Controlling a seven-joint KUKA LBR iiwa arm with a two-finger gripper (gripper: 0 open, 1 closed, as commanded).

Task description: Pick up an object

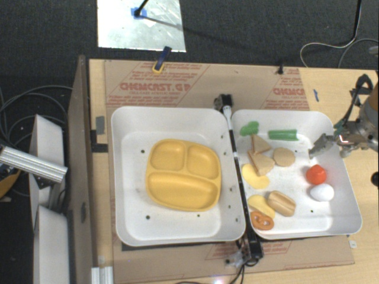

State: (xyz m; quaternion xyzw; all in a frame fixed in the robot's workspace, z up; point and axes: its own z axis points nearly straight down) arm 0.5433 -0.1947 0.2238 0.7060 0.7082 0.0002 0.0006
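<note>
We read red lettering, "CHEMCAST", printed twice on the brown protective paper sheet that covered the tabletop under both bins; a smaller line beneath it was too fine to read. Beyond the far edge lay dark carpet, with a shiny grey square plate on it and loose cables to the left.

The left shallow white bin held a yellow plastic plate with three compartments. The right shallow white bin held the toy food: a small green piece and a long green piece at the far side, a tan wedge, a round tan biscuit-like disc, a pale yellow slice, a red tomato-like ball, a white egg-shaped piece, a brown bun-like roll and, at the near edge, an orange slice.

The claw hung at the right bin's right rim, just far of the red ball, with nothing between its fingers; one grey finger pointed left into the bin, and we could not tell whether the fingers were apart or together.
</note>
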